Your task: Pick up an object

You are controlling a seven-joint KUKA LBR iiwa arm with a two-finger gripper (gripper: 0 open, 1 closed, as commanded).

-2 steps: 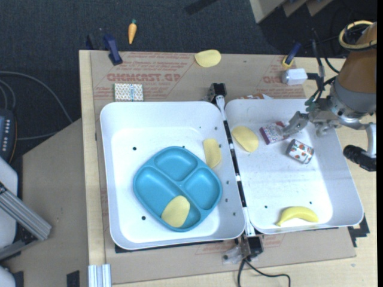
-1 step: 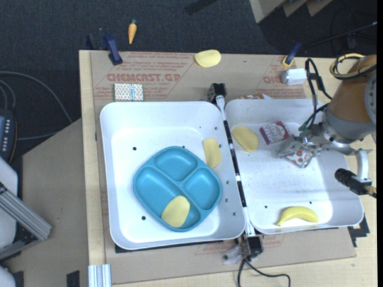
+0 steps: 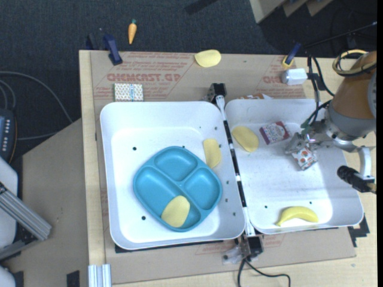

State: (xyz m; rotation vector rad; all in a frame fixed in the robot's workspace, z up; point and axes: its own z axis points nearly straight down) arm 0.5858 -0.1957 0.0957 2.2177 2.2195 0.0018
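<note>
The right white bin [image 3: 272,184] holds a yellow lemon-like piece [image 3: 245,138] at its back left and a red and white packet [image 3: 274,131] beside it. A small red and white carton [image 3: 306,158] lies right of the middle, and a banana [image 3: 297,216] lies by the front wall. My gripper [image 3: 304,143] reaches in from the right, low over the bin, right at the carton's upper edge. Whether it touches the carton cannot be told. The arm's orange band [image 3: 354,97] is above the bin's right wall.
The left bin [image 3: 109,160] holds a blue divided plate [image 3: 173,163] with a yellow piece [image 3: 176,211] in its front compartment; another yellow piece [image 3: 212,152] lies by the right wall. On the bench behind are a yellow lump [image 3: 207,58], a patterned pack [image 3: 128,91] and a white block [image 3: 295,76].
</note>
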